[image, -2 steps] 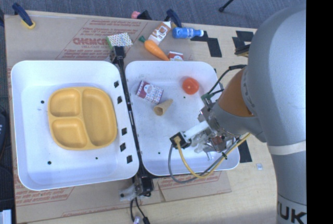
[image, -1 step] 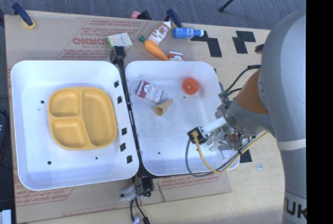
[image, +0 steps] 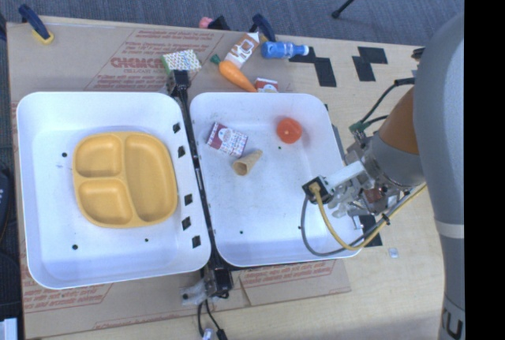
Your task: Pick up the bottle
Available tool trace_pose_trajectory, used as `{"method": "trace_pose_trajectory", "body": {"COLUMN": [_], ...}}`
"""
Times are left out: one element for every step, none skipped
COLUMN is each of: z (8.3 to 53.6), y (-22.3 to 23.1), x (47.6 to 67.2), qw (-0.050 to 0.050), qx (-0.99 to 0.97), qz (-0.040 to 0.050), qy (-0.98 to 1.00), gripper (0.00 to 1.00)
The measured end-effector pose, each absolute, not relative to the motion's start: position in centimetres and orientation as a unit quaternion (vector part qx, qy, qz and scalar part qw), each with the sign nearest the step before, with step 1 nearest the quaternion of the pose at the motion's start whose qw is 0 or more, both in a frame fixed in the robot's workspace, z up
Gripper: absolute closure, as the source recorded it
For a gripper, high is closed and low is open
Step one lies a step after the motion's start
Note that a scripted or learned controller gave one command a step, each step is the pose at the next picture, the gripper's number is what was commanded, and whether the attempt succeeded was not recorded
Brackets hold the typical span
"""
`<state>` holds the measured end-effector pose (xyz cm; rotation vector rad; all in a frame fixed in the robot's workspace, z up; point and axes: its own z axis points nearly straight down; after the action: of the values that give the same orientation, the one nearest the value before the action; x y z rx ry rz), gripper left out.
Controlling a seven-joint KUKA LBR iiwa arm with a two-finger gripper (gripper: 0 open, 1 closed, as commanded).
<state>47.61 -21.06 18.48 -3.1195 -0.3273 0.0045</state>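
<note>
A blue bottle point(image: 282, 50) lies on its side on the cardboard behind the right bin point(image: 260, 248). Beside it to the left lies a white bottle with an orange label point(image: 242, 50). My gripper point(image: 345, 199) hangs over the right bin's right rim, near the front corner, far from both bottles. A yellow cable loops below it. Nothing shows between the gripper and the bin floor beneath it.
In the right bin lie a red-and-white carton point(image: 226, 139), a cone point(image: 246, 162) and a red ball point(image: 289, 129). The left bin point(image: 47, 252) holds a yellow divided plate point(image: 125, 178). A carrot point(image: 236, 76), a small red box point(image: 267, 84) and a green-white box point(image: 181, 61) lie behind the bins.
</note>
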Motion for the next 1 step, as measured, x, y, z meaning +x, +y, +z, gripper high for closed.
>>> {"method": "trace_pose_trajectory", "body": {"z": [14.32], "y": [-13.43], "x": [47.56], "qw": [0.003], "qx": [-0.986], "qz": [0.0025], "qy": [-0.164], "gripper": [1.0]}}
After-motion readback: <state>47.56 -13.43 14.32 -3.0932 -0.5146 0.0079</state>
